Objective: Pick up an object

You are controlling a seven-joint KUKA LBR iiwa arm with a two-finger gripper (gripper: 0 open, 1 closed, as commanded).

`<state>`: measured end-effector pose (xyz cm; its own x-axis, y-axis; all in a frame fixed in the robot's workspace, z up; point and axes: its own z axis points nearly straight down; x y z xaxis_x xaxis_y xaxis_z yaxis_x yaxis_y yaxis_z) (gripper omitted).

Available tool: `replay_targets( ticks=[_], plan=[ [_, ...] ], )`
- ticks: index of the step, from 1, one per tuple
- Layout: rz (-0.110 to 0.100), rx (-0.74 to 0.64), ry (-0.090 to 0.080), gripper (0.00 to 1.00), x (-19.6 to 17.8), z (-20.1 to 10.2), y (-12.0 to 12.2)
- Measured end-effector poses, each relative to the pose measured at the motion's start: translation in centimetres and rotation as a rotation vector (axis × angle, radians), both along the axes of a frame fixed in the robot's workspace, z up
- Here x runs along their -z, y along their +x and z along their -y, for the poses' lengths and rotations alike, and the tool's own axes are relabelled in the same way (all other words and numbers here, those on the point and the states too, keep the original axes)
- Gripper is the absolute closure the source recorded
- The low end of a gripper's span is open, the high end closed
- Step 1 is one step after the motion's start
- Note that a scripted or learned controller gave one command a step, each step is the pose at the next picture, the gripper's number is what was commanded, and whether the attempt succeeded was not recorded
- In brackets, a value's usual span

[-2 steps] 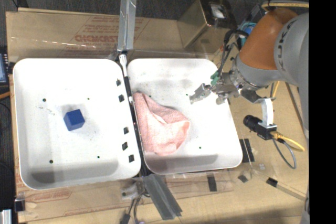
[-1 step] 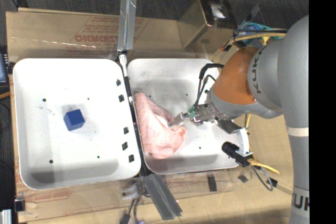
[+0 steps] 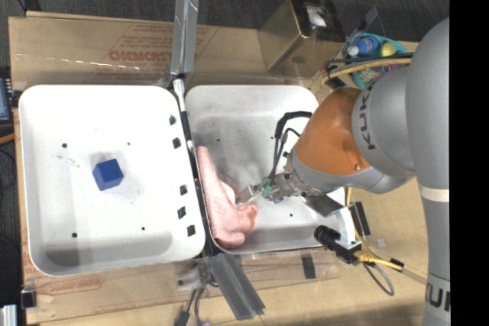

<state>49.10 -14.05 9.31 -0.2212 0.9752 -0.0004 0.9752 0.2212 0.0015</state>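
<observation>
A small blue cube [image 3: 108,173] lies in the left bin [image 3: 46,118], a little left of its middle. A pink, soft, elongated object [image 3: 221,204] rests along the left wall of the right bin [image 3: 244,99], reaching down to its front corner. My gripper [image 3: 252,197] is low in the right bin, just right of the pink object's lower part and close to touching it. The grey arm with its orange band [image 3: 328,141] covers the right half of that bin and hides the gripper's body.
A metal divider bar [image 3: 183,34] runs between the bins at the back. A brown box [image 3: 294,30] and colourful cables [image 3: 367,53] sit behind the right bin. Black clips line the wall between the bins.
</observation>
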Motion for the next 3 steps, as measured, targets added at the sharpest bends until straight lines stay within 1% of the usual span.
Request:
replay_targets(
  ticks=[1, 2, 3],
  plan=[
    [0.001, 0.004, -0.003, 0.0, -0.1, -4.0, 4.3],
    [-0.003, 0.002, -0.001, 1.0, -1.0, -4.0, 4.2],
    [-0.003, 0.119, 0.0, 1.0, -9.9, -9.6, 2.0]
  ],
)
